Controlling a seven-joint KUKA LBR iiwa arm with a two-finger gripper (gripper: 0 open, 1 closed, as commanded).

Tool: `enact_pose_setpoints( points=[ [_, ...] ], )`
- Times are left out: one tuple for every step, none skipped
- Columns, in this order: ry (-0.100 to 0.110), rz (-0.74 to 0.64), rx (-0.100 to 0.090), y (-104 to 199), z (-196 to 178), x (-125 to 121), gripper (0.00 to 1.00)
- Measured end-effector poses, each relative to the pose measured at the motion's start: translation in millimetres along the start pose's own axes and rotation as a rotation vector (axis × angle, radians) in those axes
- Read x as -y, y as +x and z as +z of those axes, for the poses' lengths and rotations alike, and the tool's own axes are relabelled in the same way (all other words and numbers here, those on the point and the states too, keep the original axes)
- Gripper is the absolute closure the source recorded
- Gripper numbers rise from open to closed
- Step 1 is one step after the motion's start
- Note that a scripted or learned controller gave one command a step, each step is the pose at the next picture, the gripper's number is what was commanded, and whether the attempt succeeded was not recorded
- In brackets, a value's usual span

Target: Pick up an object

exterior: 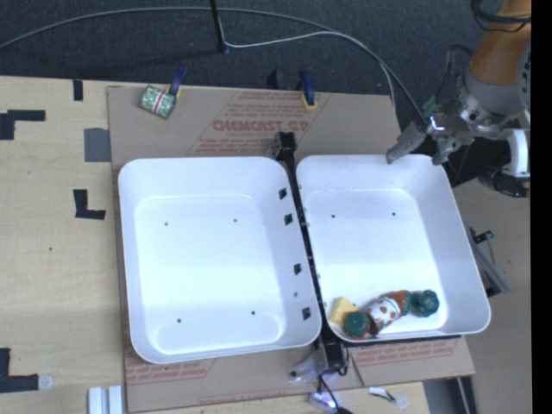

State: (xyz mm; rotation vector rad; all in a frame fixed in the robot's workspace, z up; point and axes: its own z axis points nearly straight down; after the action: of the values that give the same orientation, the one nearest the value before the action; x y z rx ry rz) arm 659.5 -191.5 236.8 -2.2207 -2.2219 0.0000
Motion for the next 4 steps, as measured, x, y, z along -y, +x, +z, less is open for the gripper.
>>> enact_pose_setpoints(
  points=[
    [0.005, 0.000, -0.001, 3, 62, 5, 0.00],
    [0.004, 0.000, -0.001, 2, 106, 4, 0.00],
    [0.002, -0.001, 0.000, 3, 154, 4, 0.00],
    [-0.002, -0.001, 0.002, 2, 141, 3, 1.00]
  ],
)
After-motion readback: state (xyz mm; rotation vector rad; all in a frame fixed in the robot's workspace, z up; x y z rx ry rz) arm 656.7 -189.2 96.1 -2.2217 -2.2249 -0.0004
